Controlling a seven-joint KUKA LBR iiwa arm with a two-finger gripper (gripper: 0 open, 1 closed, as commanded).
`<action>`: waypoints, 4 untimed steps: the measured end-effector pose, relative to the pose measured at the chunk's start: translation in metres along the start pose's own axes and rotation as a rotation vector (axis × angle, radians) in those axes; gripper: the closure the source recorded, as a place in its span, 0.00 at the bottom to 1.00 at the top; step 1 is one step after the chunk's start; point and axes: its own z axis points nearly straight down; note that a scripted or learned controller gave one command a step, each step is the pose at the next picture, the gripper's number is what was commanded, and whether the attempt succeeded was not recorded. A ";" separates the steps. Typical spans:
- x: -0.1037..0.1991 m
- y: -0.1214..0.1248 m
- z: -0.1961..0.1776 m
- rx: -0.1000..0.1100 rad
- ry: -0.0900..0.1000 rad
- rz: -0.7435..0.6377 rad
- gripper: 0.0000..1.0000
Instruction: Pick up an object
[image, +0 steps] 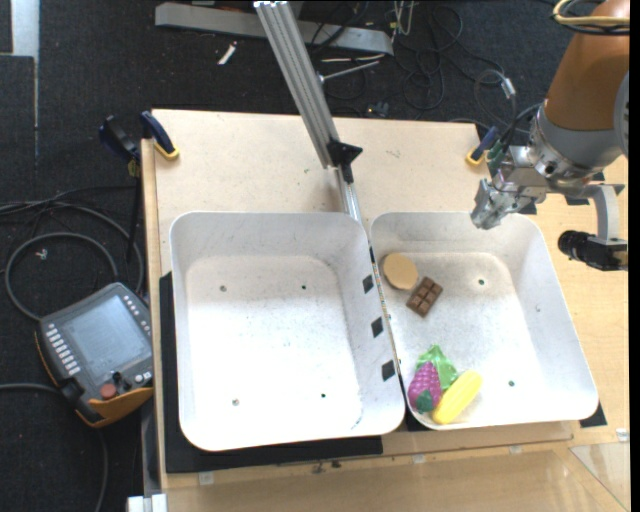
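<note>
So the arm (590, 90) comes in from the top right, grey with that orange section up high, and the gripper (487, 212) hangs over the far rim of the right bin (560, 330), near that bin's back corner. Can't tell whether it's open or closed from this angle, it's just a small metallic lump pointing down, and nothing is visibly in it. All the stuff to grab sits in the right bin, toward its left side. A round tan disc (400, 270) lies closest to the divider edge, and a brown chocolate bar (425, 296) lies just beside it, down and to the right, tilted on a diagonal, maybe touching the disc, hard to say. Further toward the near edge there's a bunch of purple grapes (424, 383) with a green leafy bit (438, 360) on top, and a yellow banana (457, 398) lying right against them on the right. Those two are tucked into the bin's near left corner. The gripper is well apart from all of it. The left bin (200, 330) shows just white floor with a few dark specks. Both bins rest on a wooden bench (250, 160), and a teach pendant (95, 350) lies on the floor off to the left
</note>
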 end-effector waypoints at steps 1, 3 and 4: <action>0.047 -0.007 0.016 0.002 0.000 0.000 1.00; 0.167 -0.022 0.023 0.002 0.002 -0.002 1.00; 0.212 -0.023 0.036 0.003 0.001 -0.001 1.00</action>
